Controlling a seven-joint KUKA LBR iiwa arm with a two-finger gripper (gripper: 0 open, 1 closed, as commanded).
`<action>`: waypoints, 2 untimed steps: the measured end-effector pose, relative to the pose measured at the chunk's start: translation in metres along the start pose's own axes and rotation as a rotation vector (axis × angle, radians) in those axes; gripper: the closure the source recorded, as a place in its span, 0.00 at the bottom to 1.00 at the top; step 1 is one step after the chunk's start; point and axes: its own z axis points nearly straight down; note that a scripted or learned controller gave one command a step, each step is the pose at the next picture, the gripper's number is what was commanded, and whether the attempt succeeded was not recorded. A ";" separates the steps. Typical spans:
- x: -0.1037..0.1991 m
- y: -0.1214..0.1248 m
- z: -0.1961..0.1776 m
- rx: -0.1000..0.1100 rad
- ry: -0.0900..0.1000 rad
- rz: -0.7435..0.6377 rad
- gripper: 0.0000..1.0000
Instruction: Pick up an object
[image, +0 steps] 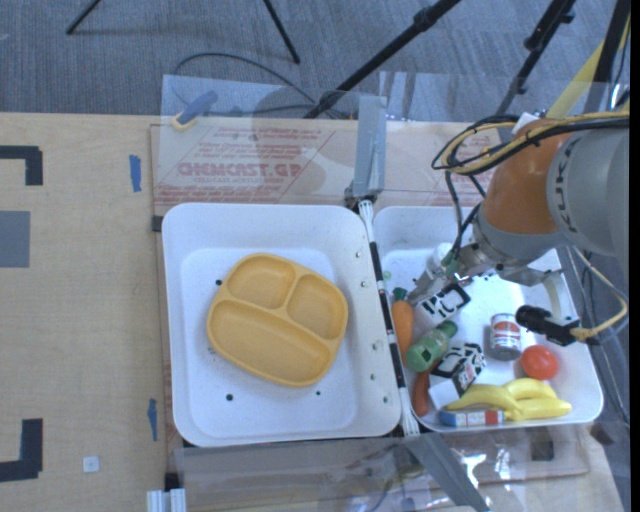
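Observation:
My gripper (447, 297) hangs low over the left part of the right bin (590, 400), below the arm's orange band. Just beneath it lie an orange carrot (402, 322) and a green bottle (430, 345). A black-and-white patterned piece (462, 362) sits beside the bottle. Further right are a small red-labelled can (505, 335), a red tomato (540, 362) and a yellow banana (512, 398). Along the front wall lies a marker-like stick (470, 418). I see nothing clearly held.
The left bin (190, 400) holds a yellow divided plate (277, 318) near its middle. A metal divider post (368, 150) stands behind the seam between the bins. Cables loop around the arm at the upper right.

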 end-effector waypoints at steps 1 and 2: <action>-0.002 0.001 -0.012 -0.006 -0.003 0.003 1.00; -0.002 0.001 -0.012 -0.006 -0.003 0.003 0.00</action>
